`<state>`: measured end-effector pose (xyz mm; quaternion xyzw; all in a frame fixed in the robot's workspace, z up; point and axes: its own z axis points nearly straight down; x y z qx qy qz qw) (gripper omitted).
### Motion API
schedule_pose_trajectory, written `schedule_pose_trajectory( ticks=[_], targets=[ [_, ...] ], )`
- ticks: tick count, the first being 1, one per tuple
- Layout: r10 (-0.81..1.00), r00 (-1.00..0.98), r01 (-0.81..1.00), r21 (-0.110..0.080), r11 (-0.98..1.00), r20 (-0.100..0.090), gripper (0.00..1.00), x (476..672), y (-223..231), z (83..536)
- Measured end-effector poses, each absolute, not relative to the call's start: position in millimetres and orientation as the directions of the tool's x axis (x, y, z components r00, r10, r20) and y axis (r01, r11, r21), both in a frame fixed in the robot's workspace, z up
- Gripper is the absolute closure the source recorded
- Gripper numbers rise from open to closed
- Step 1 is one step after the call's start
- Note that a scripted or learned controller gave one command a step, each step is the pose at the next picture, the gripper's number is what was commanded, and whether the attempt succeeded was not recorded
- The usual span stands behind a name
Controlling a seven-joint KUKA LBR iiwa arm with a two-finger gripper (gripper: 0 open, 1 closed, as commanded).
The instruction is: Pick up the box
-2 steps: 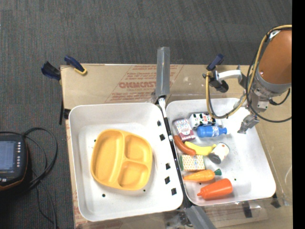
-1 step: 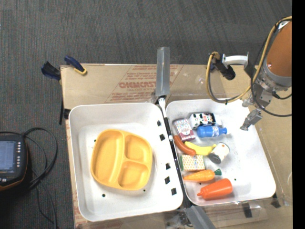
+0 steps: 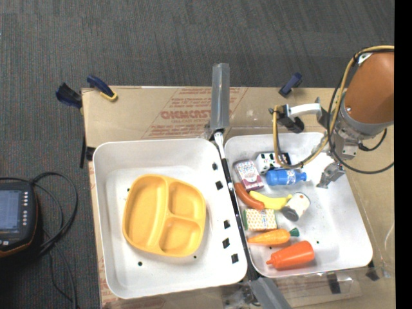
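Gripper (image 3: 328, 174) hangs over the right part of the right-hand shallow white bin (image 3: 351, 237), below the grey arm's orange band (image 3: 373, 85); whether it is spread or closed I cannot tell, and nothing shows in its grasp. It is near the blue plastic bottle with a white cap (image 3: 285, 176), apart from it and to its right.

Two boxes lie in this bin. A small pale cardboard box with a green and red checked print (image 3: 261, 220) lies flat near the bin's left wall, its long axis running left to right, almost level. It sits just near of the yellow toy banana (image 3: 270, 201) and just far of the orange toy carrot with a green tip (image 3: 272, 237). A second small carton, pink and white (image 3: 247, 173), lies farther back by the left wall, its long axis running roughly far to near and tilted a little. Both are well apart from the gripper.

Between the carton and the banana lies a red toy sausage (image 3: 243, 194). A white and black round piece (image 3: 297, 205) sits right of the banana. An orange-red toy bottle (image 3: 291, 255) lies nearest, long axis left to right.

Inside the left white bin (image 3: 109, 166) rests a yellow plastic divided plate (image 3: 165, 215).
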<state>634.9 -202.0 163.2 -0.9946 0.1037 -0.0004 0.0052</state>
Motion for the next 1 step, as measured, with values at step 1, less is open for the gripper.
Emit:
schedule_pose_trajectory(
  ticks=[1],
  targets=[
    [-0.224,0.975,-0.224,-0.012,-0.975,0.003,0.0,646.8,-207.9,249.0]
  ],
)
